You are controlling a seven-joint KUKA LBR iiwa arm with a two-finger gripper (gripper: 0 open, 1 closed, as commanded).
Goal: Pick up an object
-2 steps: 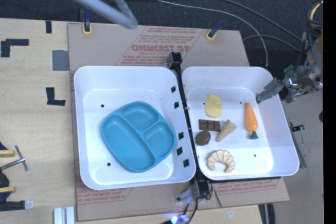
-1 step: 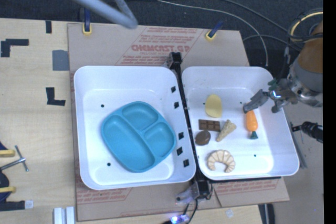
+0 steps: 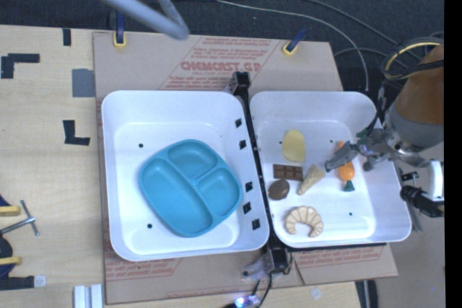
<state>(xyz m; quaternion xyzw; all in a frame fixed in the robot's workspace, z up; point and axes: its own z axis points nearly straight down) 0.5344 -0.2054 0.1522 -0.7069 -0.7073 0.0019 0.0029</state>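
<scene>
Approach step, nothing lifted yet. Grey arm reaching in over the right white bin's (image 3: 361,106) right edge, gripper (image 3: 342,156) low and tilted beside a small orange carrot-shaped toy (image 3: 348,172). Finger state: cannot tell. Next: settling squarely over the carrot, then closing.

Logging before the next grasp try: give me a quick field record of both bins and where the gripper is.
left bin: blue divided plate
right bin: yellow piece, chocolate bar, brown round item, pale wedge, croissant, carrot
gripper: over right bin's right side, beside carrot
held: nothing seen between its fingers
</scene>
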